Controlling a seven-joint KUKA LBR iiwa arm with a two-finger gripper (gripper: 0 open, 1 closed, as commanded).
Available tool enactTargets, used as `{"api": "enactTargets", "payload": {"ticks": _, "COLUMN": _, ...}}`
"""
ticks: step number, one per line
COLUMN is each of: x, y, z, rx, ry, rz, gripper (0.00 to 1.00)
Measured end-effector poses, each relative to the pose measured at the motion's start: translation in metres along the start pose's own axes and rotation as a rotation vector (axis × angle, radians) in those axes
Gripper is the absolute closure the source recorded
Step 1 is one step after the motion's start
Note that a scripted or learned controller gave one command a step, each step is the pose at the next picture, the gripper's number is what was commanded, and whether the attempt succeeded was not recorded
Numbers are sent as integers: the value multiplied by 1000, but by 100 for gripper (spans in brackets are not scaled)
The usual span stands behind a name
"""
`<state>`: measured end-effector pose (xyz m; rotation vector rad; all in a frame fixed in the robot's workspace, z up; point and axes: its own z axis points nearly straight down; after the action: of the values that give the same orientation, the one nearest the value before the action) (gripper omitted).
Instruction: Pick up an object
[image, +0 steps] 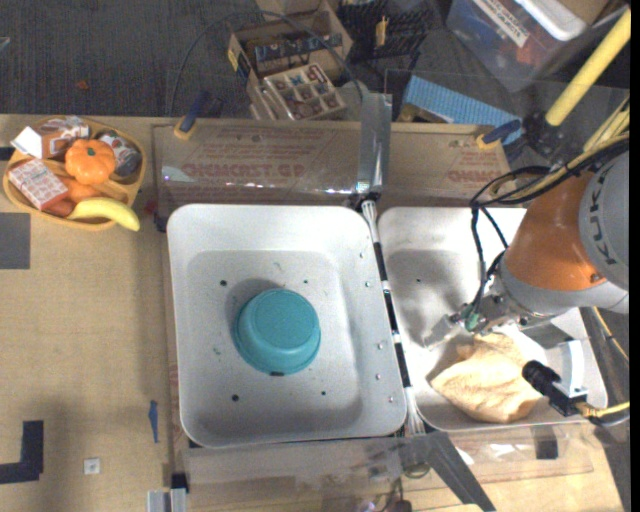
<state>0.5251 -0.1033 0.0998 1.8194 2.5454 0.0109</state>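
Wooden bench (90, 330) takes up most of the view, pale and bare apart from a few small dark marks on its left part. Everything is placed here against the left bin (200, 250), a shallow white tray with rounded corners near the middle of the bench. Inside it, slightly left of its centre, a teal bowl (279, 330) sits upside down on the white floor, well apart from the walls. Touching the left bin's right wall stands the right bin (420, 250), its twin. Toward the near end of that bin lies a tan, crumpled cloth-like object (485, 385), close to the front wall. The grey arm with its orange band (545, 250) comes in from beyond the right bin, and the gripper (468, 320) is low over that bin, just above the far edge of the tan object; whether its fingers are spread or closed cannot be told, and nothing is seen held between them. Behind both bins a clear sheet with reversed red lettering (260, 165) stands along the bench edge. Up and left of the left bin, at the bench corner, a basket (25, 192) holds an orange pumpkin-like fruit (90, 160), a banana (105, 210) and small boxes. Beyond the bench the floor is dark, with crates (295, 60) and cables.
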Motion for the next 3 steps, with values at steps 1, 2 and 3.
{"api": "enactTargets", "payload": {"ticks": 1, "x": -3, "y": 5, "z": 11, "rx": 8, "ry": 4, "rz": 87, "gripper": 0}}
{"api": "enactTargets", "payload": {"ticks": 2, "x": 3, "y": 6, "z": -11, "rx": 12, "ry": 3, "rz": 149, "gripper": 0}}
{"api": "enactTargets", "payload": {"ticks": 3, "x": 4, "y": -12, "z": 11, "rx": 5, "ry": 5, "rz": 22, "gripper": 0}}
